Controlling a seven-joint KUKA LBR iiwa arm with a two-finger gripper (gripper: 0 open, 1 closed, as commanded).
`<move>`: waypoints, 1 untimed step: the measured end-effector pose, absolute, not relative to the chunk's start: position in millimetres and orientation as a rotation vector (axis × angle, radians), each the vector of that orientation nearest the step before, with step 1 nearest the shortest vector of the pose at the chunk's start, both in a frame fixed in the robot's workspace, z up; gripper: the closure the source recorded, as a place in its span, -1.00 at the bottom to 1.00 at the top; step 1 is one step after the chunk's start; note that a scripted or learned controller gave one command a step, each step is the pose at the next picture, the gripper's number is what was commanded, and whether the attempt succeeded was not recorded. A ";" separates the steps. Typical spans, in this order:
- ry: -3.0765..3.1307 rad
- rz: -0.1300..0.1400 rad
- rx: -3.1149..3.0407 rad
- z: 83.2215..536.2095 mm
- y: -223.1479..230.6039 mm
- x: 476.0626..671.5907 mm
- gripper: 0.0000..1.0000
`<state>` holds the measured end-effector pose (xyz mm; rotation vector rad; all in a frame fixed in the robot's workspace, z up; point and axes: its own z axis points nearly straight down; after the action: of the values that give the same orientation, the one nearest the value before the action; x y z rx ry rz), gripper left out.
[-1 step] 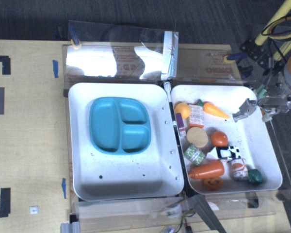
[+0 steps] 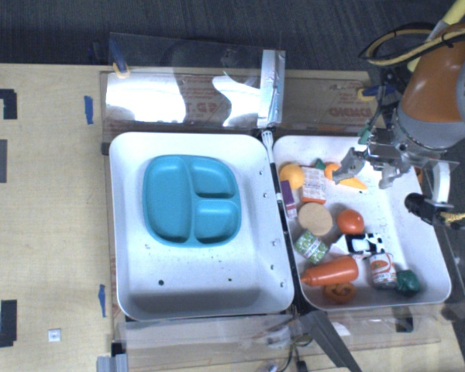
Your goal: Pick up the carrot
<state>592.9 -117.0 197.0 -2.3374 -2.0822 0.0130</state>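
The carrot (image 2: pixel 350 181) is a small orange piece with a green top, lying in the back part of the right bin (image 2: pixel 422 239), just right of a printed packet. My gripper (image 2: pixel 369 170) hangs right over it, partly covering it. Its two fingers (image 2: pixel 349 165) stand apart, one at the carrot's near side and the other further right. The gripper is open and nothing is held between the fingers.
The right bin also holds a yellow lemon (image 2: pixel 291 175), a packet (image 2: pixel 314 184), a tan round (image 2: pixel 316 219), a tomato (image 2: pixel 350 222), a green can (image 2: pixel 310 246), a long red-orange piece (image 2: pixel 329 271), a small can (image 2: pixel 381 268) and broccoli (image 2: pixel 407 283). A blue divided plate (image 2: pixel 192 198) lies in the left bin (image 2: pixel 139 270).
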 end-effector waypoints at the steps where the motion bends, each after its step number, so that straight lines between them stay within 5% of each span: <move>1: -2.344 0.005 -2.087 175.6 -143.0 634.0 -1.00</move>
<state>634.0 -143.0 175.6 -2.0867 -2.3442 0.0054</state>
